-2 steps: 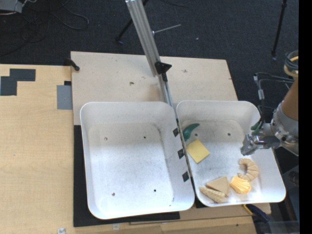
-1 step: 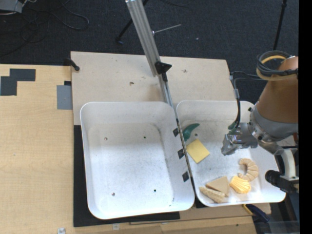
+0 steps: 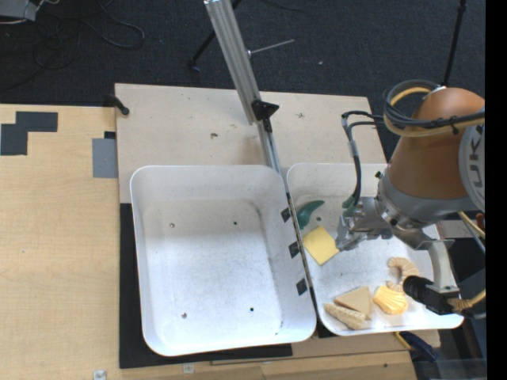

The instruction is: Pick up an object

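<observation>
My gripper [image 3: 346, 238] hangs low over the right bin [image 3: 333, 182], under the orange wrist band. Its tip sits right beside a yellow square block [image 3: 321, 245], at the block's right edge. Whether the block is between the fingers is hidden from this angle. A dark green curved piece [image 3: 307, 209] lies just above the block near the bin's left wall. At the bin's front lie a tan wedge [image 3: 356, 299], a beige crinkled piece [image 3: 344, 316], a yellow ridged piece [image 3: 390, 300] and a pale curled piece [image 3: 402, 268].
The left bin [image 3: 210, 260] stands beside the right one, sharing a divider with black clips [image 3: 291, 248]. A slanted metal rail [image 3: 238, 70] rises behind the bins. Cables hang near the arm at the right.
</observation>
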Action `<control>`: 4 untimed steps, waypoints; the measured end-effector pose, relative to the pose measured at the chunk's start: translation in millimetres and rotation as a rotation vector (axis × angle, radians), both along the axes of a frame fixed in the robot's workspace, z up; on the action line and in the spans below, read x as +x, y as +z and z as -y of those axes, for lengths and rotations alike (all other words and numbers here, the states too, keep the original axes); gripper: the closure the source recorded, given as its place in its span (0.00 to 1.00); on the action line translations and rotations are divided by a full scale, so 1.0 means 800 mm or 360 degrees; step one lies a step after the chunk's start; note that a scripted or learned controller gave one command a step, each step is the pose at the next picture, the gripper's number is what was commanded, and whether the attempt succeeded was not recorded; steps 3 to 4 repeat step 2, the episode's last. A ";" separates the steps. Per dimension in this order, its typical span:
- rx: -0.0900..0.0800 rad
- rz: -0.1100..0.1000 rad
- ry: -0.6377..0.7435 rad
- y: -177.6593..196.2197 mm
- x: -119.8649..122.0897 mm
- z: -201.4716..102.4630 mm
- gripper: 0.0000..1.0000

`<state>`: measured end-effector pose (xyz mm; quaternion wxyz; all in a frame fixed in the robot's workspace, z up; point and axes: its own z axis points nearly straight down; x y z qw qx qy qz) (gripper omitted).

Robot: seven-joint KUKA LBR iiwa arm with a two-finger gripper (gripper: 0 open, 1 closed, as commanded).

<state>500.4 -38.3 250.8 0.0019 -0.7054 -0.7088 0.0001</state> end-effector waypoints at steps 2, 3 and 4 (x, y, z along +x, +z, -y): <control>-0.0002 -0.0007 -0.0002 -0.018 0.008 -0.131 1.00; -0.0002 -0.0007 -0.0002 -0.018 0.008 -0.131 1.00; -0.0002 -0.0007 -0.0002 -0.018 0.008 -0.131 1.00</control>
